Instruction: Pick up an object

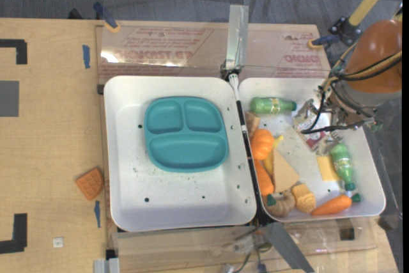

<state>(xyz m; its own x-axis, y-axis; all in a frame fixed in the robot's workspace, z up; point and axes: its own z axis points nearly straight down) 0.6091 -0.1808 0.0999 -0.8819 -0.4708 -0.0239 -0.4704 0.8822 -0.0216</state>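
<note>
Evidently we have lifted nothing yet: our end effector [317, 117] hovers low in the right bin [374, 166], its grip state impossible to tell, with the green bottle [342, 162] lying just beside it.

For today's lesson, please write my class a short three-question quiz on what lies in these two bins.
1. True or false: the teal divided plate lies in the left bin.
2. Which item lies nearest the right bin's front rim? A) green bottle near the back B) carrot C) small pumpkin
3. Fill in: outside the bins, on the wooden bench, lies an orange ____.

Key
1. True. It is the only item there.
2. B. The carrot sits at the front right corner, beside a second green bottle.
3. Waffle, a small square piece with a grid pattern, left of the left bin.
</note>
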